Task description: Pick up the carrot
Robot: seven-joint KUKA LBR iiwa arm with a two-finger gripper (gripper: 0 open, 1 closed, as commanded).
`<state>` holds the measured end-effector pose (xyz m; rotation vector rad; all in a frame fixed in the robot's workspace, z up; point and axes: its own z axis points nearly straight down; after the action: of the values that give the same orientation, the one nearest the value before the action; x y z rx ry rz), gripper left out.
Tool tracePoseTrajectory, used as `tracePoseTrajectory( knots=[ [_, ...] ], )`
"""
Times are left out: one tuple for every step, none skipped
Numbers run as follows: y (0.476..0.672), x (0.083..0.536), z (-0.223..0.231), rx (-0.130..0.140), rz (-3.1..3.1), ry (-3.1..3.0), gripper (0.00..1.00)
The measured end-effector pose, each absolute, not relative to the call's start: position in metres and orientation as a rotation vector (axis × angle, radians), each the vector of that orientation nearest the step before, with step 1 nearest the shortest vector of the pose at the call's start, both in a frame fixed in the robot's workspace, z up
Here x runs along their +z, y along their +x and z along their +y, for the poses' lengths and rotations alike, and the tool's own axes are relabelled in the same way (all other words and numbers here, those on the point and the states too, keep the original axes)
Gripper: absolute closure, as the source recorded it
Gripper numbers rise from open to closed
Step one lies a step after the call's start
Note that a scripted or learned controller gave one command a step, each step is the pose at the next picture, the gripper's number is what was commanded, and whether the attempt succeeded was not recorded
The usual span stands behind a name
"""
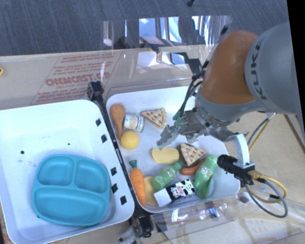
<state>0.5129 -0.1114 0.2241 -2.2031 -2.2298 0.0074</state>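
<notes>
Gripper (168, 136) hangs above the right bin, fingers spread and holding nothing.
Carrot (138, 186) lies down-left of it against the bin's left wall (117, 152); approach should avoid the green bottle (168, 175) alongside.

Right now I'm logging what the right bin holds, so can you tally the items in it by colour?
Orange: 2, the carrot and a tan-orange piece
Yellow: 2, a ball and a pale lump
Green: 2, a bottle and a second green piece
Tan wedges: 2
Other: 3, a small jar, a black-and-white carton, a reddish piece
Total: 11
</notes>
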Motion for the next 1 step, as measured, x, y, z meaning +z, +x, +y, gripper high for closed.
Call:
tracePoseTrajectory(
  knots=[
    [0.5172,0.0923,-0.0933,0.008,-2.255,-2.186,0.0]
  ],
)
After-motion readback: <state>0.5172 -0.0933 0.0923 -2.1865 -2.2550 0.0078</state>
